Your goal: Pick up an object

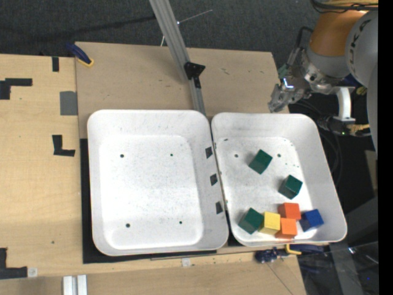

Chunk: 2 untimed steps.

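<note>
Camera view: coloured blocks (282, 208) in right bin (319, 146), gripper (281, 98) beyond its rim, state unclear

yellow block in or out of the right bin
In. The yellow block lies inside the right bin, beside the orange blocks near its front edge.

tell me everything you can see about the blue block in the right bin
The blue block is a small cube, solid blue with a matte look, possibly wood or plastic. It lies flat on the floor of the right bin, in the near right corner, turned at a slight angle to the bin's walls. It sits at the right end of a cluster, beside the red block and orange block, close enough that it may touch them. The gripper is well away, beyond the bin's far edge.
</note>
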Tool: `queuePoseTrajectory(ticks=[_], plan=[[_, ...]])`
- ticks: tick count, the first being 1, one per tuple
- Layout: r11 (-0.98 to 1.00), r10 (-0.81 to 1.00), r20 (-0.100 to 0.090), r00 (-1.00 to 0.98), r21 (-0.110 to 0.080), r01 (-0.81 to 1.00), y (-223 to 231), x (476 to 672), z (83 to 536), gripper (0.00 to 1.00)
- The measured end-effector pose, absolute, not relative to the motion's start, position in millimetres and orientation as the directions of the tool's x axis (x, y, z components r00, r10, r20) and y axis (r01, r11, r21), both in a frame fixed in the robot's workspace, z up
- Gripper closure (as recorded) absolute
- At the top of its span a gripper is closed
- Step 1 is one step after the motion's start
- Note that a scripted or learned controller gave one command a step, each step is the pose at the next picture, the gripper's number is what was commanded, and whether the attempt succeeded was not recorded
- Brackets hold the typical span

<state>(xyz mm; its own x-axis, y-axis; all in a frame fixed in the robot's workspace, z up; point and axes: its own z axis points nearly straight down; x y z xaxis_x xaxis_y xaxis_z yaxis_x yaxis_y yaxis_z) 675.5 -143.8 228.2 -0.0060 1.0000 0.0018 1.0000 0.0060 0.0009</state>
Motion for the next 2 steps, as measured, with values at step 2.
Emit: queuePoseTrajectory(ticks=[2], plan=[[0.006,1.000,0.002,-0.006,-0.002,1.000,-45,641.0,245,1.00]])
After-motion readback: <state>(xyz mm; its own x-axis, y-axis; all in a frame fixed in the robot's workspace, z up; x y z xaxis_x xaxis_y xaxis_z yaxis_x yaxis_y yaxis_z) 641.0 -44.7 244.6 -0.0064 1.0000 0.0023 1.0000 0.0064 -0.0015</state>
